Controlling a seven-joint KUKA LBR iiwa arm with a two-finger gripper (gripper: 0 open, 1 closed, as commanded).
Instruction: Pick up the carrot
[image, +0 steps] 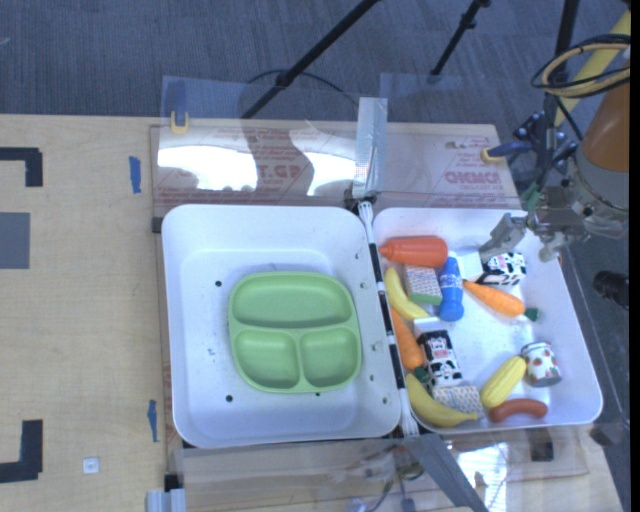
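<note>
- Nearest, along the lower edge of the right bin (585, 395), lie a red sausage (517, 408), a yellow piece (502, 380) like a small corn cob or lemon, and a little red-and-white mushroom-like toy (541, 364).
- At that bin's lower left, a banana (432, 405) curves along the wall, touching a wafer-like block (460, 399) and a black-and-white carton (437, 359).
- The left bin (190, 300) fills the middle of the frame and holds a green divided plate (295, 330) with three compartments, nothing resting in them.
- Further up the right bin, the carrot (494, 298) lies flat, right of centre, orange with its green tip pointing to the lower right; it sits just beside a blue bottle (450, 290).
- A small cow-patterned toy (503, 266) stands just above the carrot.
- A red-orange pepper-like piece (414, 249) rests at the bin's upper left.
- The gripper (525, 235) hangs over the bin's upper right corner, above the cow toy and apart from the carrot; nothing sits between its fingers, and I cannot tell how wide they stand.
</note>
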